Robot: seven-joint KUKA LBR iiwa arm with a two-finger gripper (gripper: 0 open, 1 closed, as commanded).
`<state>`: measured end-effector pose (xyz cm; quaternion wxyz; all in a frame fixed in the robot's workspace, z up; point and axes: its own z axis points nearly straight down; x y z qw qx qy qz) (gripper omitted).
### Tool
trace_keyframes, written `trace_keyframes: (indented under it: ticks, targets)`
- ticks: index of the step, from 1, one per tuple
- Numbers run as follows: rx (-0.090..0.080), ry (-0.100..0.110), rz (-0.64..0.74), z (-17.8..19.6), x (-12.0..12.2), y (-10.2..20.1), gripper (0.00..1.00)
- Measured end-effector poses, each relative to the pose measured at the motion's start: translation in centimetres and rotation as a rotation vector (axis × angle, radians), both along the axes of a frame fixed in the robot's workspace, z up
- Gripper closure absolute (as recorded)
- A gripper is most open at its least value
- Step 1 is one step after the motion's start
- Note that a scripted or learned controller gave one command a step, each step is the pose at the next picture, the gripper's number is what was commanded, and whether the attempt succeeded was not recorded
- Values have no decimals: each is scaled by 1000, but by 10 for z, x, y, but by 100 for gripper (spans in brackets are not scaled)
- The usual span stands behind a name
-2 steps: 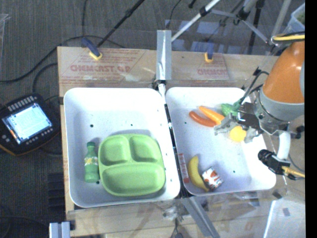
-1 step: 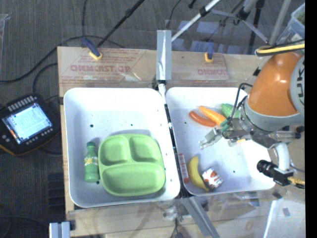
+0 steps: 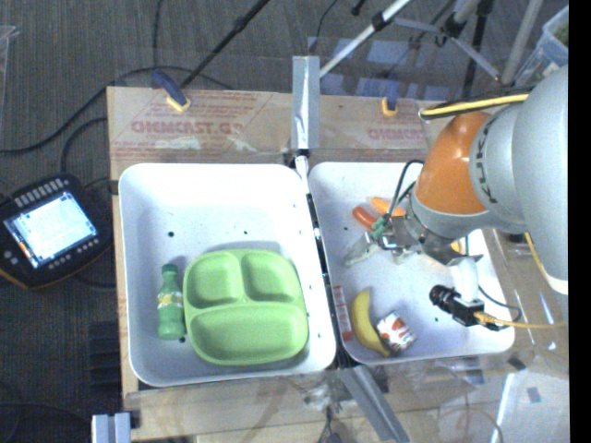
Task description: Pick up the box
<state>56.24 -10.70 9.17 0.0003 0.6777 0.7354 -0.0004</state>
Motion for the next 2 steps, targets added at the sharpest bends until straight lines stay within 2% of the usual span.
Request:
trace_keyframes:
  ticks: [1,2]
  targets:
    - [-3,-13,-73,-3,57,-1,0]
    - [-4,5,54,-4,103,7,0]
